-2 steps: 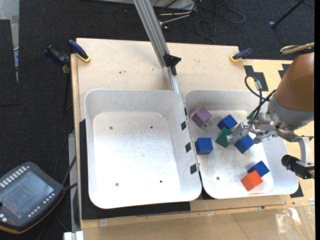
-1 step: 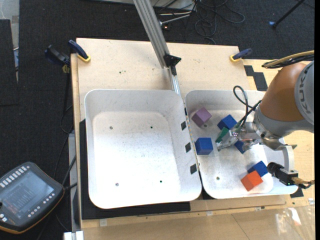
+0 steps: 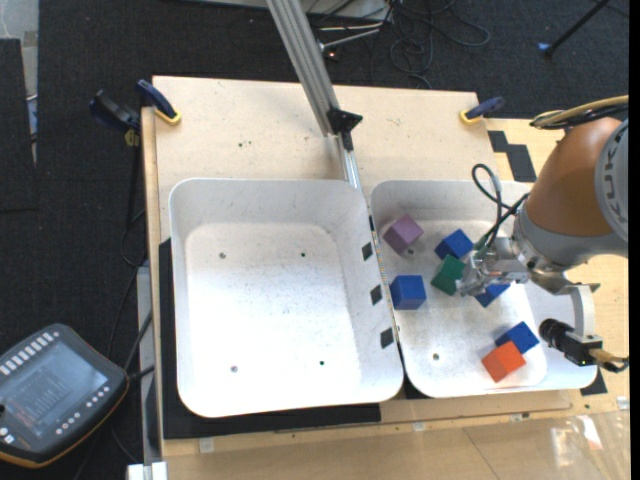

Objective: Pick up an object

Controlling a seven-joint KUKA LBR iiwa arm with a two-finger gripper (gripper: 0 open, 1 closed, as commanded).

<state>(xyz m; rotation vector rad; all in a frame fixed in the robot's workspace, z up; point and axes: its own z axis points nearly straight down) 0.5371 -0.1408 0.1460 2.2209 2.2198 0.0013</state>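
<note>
the grey arm with its orange band (image 3: 575, 183) reaches in from the right, bent downward at the wrist. its two-finger gripper (image 3: 478, 276) points down and leftward, low, with cables looping above it.

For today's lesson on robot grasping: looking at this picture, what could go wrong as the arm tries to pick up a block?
1. The gripper is down among the green block and blue blocks; it may push neighbours instead of catching one.
2. It works near the right bin's wall, where the arm might bump the rim.
</note>
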